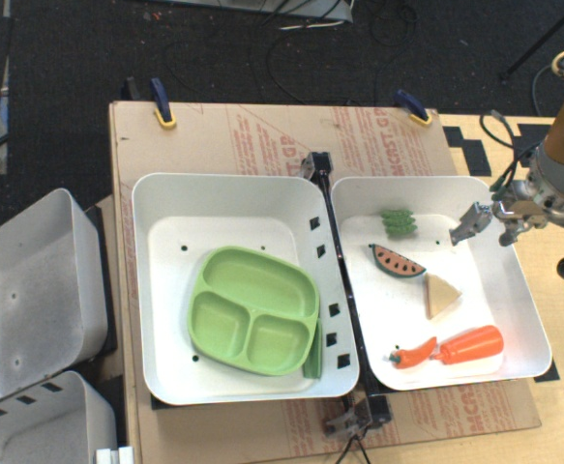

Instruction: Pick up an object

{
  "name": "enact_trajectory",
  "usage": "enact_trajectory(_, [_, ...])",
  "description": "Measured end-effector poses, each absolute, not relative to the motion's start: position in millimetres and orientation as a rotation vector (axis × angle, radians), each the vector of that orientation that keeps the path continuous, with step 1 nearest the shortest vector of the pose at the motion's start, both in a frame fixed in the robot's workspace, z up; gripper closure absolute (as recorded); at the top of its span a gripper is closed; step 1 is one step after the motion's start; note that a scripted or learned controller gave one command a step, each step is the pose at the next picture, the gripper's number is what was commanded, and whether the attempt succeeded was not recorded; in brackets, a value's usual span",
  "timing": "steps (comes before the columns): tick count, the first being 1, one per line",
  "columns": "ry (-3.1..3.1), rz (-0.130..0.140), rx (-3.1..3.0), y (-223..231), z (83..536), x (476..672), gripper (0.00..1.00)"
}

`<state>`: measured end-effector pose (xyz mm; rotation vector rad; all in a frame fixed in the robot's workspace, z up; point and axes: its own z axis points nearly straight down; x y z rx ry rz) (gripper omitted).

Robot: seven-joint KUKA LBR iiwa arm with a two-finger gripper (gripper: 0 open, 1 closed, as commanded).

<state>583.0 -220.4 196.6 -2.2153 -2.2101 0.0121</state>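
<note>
Gripper (483, 222) hangs at the right bin's (528, 288) upper right rim, fingers seemingly spread, pinching nothing; candidate watermelon slice (398, 261) lies loose inside that bin, left of the gripper.

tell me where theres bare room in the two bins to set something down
Left bin: bare floor behind the green tray. Right bin: crowded centre, with the watermelon slice, wedge and carrot; its near-left corner is bare.

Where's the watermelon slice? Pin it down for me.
The watermelon slice lies in the right bin, toward its left wall, just below the green toy and up-left of the tan wedge.
</note>
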Motion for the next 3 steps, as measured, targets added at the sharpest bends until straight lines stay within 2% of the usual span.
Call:
enact_trajectory(1, [-2.224, 0.0, -2.22, -219.5, 205.5, 586.5, 0.0])
enact_trajectory(3, [-2.219, 0.004, -2.218, -212.5, 89.1, 584.5, 0.0])
